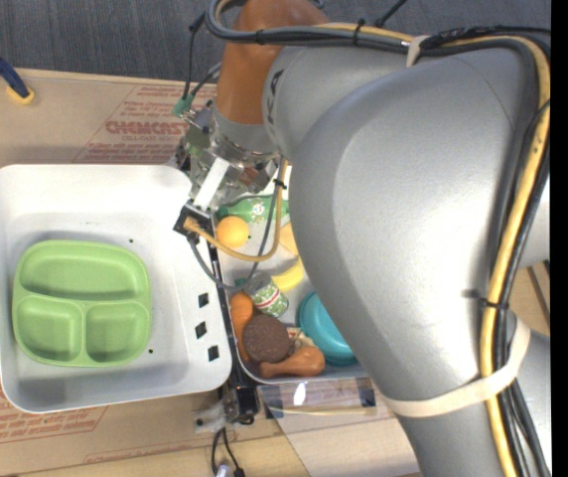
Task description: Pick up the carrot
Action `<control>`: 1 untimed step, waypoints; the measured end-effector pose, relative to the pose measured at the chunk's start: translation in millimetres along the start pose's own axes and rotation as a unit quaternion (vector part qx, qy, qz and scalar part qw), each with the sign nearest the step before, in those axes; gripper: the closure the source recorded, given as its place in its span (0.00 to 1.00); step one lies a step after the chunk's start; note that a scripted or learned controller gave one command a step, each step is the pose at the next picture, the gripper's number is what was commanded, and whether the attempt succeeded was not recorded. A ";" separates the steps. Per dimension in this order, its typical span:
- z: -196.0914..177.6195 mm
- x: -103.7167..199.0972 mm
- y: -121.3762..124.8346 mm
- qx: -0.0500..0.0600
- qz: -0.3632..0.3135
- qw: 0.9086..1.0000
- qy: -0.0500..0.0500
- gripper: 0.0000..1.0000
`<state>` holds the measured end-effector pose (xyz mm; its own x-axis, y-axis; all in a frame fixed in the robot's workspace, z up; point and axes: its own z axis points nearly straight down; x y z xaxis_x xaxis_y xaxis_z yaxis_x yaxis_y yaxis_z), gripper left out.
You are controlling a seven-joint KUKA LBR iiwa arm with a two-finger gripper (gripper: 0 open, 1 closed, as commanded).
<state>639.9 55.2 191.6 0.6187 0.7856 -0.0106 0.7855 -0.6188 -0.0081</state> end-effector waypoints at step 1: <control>0.3 -11.9 12.7 0.000 0.214 0.977 0.002 1.00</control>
<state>642.6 38.1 191.3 0.8904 0.4551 -0.0086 0.4551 -0.8905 -0.0042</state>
